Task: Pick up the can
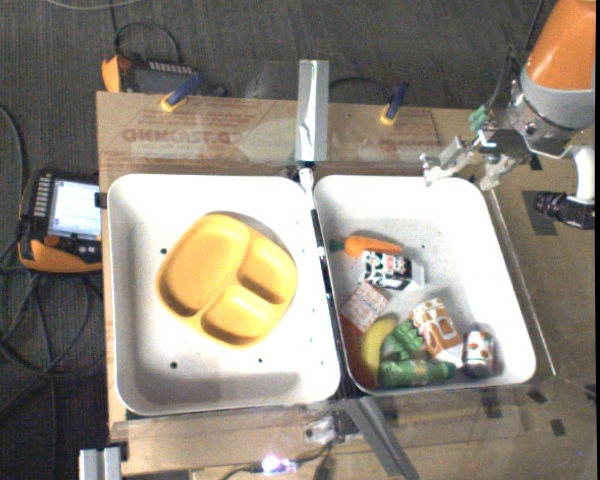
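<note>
The can (477, 351), small with a red and white label, lies in the front right corner of the right bin (500, 258), next to an orange and white box (436, 326). My gripper (463, 172) hangs over the far edge of that bin, well behind the can. It is open, its two fingers spread apart with nothing between them. The grey arm with its orange band comes in from the upper right.
The right bin also holds a carrot (373, 245), a black and white carton (388, 268), a red and white packet (364, 304), a banana (378, 338) and green vegetables (412, 366). A yellow divided plate (230, 278) lies in the left bin (130, 268).
</note>
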